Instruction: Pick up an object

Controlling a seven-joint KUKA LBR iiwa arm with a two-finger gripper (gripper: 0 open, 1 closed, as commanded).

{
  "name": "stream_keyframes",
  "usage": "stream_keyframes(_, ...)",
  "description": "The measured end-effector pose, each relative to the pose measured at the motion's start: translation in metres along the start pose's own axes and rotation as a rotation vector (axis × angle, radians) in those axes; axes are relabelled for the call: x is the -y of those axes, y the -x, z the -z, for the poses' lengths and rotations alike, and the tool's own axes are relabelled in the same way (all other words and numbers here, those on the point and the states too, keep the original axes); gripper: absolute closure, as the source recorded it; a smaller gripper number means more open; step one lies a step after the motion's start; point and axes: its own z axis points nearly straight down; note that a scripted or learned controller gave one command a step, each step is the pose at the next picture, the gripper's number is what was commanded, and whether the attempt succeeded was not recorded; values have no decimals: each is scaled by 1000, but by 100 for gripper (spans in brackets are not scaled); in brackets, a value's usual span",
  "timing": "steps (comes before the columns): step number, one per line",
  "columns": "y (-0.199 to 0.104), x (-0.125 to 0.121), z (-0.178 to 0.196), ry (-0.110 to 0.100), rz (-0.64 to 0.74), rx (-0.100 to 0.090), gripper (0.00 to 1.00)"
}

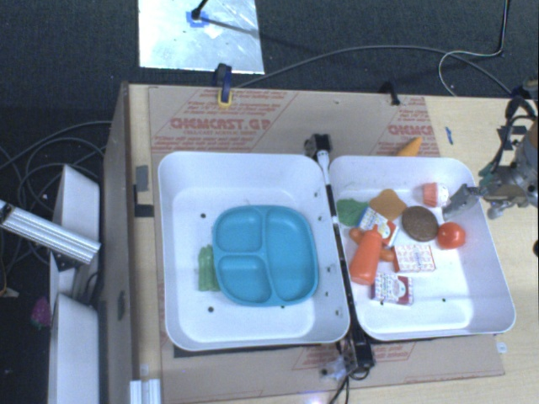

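The right bin (484,305) holds several small items: an orange bottle (366,257), a brown disc (419,223), a red ball (450,236), a tan slice (387,202), a green piece (351,211), a white and orange cup (434,194) and two red-and-white packets (414,257) (392,289). My gripper (480,203) hangs over that bin's right rim, just right of the cup and above the red ball. It is open, with nothing between its fingers.
The left bin (181,225) carries a blue divided plate (265,253) with a green item (206,268) beside it. An orange carrot-like piece (409,147) lies on the board behind the right bin. Cables run across the far floor.
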Motion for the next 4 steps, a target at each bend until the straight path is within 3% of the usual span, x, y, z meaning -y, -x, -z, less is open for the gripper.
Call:
stream_keyframes(1, -28, -71, -109, -2, 2, -1, 0)
stream_keyframes(2, -66, -21, -142, 17, -2, 5, 0)
stream_keyframes(3, -72, -93, -147, 5, 1, 1, 0)
stream_keyframes(4, -72, -94, -136, 7, 5, 1, 100)
